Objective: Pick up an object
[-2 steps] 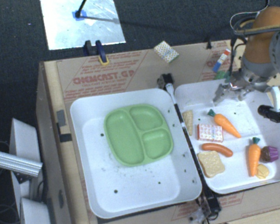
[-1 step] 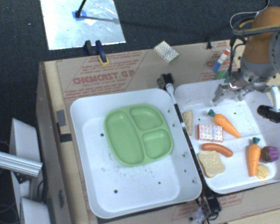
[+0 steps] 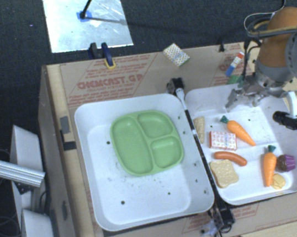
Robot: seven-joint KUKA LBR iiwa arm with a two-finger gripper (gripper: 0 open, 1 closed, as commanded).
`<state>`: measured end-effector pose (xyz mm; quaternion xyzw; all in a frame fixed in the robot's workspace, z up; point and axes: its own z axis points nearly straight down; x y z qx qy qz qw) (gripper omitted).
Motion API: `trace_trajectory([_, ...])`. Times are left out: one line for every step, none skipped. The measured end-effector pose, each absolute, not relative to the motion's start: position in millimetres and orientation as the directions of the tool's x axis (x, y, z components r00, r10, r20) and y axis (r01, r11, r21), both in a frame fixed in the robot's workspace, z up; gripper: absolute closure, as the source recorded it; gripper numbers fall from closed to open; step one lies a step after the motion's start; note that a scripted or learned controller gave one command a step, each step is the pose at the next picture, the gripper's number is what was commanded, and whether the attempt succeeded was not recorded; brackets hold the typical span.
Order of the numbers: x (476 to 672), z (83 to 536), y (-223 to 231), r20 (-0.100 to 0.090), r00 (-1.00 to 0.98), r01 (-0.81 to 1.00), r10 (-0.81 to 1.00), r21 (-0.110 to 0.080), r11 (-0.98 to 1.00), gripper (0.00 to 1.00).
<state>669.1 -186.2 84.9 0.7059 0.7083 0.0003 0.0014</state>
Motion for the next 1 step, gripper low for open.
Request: trace_trajectory([669.1,85.1,-187.0,-0.002,-0.003,1.000,1.000,0.002,0.003,0.00])
